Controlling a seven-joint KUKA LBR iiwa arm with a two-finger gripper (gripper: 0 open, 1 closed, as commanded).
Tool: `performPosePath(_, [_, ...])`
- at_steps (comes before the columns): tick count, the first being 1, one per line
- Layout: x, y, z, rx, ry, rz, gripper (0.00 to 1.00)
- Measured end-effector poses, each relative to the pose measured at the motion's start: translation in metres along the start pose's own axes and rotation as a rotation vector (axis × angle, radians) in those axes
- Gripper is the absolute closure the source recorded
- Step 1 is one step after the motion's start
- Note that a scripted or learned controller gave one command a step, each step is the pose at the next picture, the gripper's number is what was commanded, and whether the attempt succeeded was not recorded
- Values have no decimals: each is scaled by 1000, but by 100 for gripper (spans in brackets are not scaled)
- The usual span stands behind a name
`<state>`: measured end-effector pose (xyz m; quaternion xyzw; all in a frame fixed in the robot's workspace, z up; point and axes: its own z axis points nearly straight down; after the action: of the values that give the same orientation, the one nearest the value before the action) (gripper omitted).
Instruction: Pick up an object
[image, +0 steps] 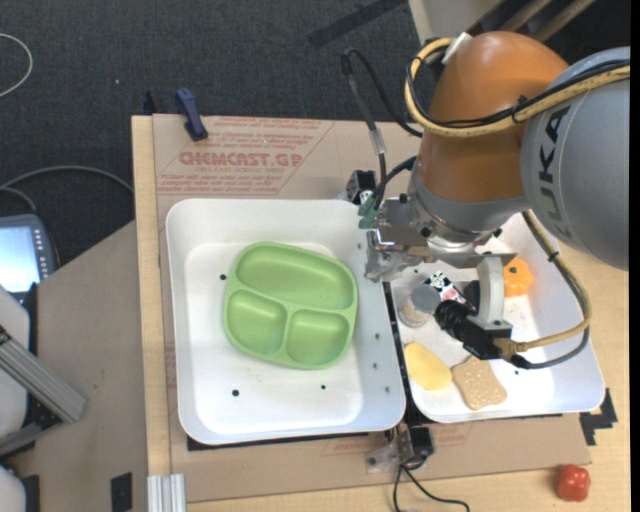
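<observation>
My gripper (398, 262) hangs under the grey and orange wrist, over the left edge of the right bin (565, 395), close to the divider between the bins. Its tip is mostly hidden by the wrist. Just below it in the bin lie a small round tan piece (411, 312) and a little black, white and red object (446, 290). Nearer the front are a pale yellow piece (428, 368) and a tan cracker-like slab (478, 384). An orange item (516, 278) peeks out beside the arm. I see nothing held.
The left bin (200, 385) holds a green divided plate (290, 303). A black cable plug (472, 332) hangs from the arm over the right bin. A red object (571, 482) sits on the bench front right, a blue clamp (190, 113) at the back left.
</observation>
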<state>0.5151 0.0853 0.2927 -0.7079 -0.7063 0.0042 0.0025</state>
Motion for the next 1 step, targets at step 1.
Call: performPosePath(1, [0,0,-17,-12,2,-2,100])
